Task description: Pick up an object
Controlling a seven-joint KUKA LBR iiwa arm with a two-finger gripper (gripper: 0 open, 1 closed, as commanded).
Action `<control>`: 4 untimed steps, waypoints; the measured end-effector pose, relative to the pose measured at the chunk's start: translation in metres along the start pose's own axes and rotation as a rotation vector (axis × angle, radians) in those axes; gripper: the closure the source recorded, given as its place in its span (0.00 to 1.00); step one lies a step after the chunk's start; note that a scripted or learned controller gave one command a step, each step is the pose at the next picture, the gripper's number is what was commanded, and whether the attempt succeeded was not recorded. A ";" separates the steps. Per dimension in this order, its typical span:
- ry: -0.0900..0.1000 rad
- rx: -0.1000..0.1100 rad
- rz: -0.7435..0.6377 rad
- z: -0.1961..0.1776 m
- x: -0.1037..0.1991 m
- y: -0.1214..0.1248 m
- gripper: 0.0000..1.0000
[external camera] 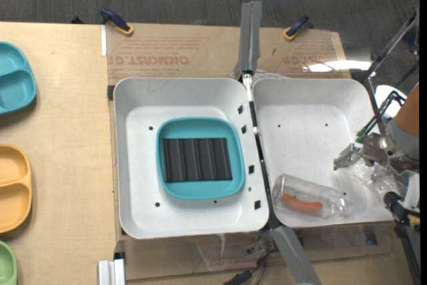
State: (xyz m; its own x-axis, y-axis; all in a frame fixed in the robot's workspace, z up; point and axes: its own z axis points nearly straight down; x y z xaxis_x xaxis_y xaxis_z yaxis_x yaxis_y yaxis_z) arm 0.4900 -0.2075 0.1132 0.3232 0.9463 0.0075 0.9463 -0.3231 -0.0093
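I cannot tell what my pincer point(348, 158) is doing. The clear bag point(311, 197) with a sausage point(302, 204) lies just below-left of it. The slippery bag could slide away.

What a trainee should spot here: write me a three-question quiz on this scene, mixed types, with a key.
1. True or false: the teal tray lies in the right bin.
2. The clear packet with something orange-red inside lies in the right bin's: A) near part B) far part C) left corner
3. Fill in: the gripper is over the ____ bin.

Key: 1 false, it is in the left bin; 2 A; 3 right.
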 end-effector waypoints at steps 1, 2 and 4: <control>-0.009 -0.008 0.076 -0.077 0.003 0.017 0.00; -0.008 -0.005 0.117 -0.085 0.007 -0.016 0.00; -0.008 -0.007 0.292 -0.050 -0.011 -0.011 0.00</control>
State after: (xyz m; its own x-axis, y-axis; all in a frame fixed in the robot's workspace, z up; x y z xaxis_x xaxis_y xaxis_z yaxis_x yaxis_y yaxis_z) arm 0.4768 -0.2150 0.1633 0.5816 0.8134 -0.0026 0.8134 -0.5816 -0.0033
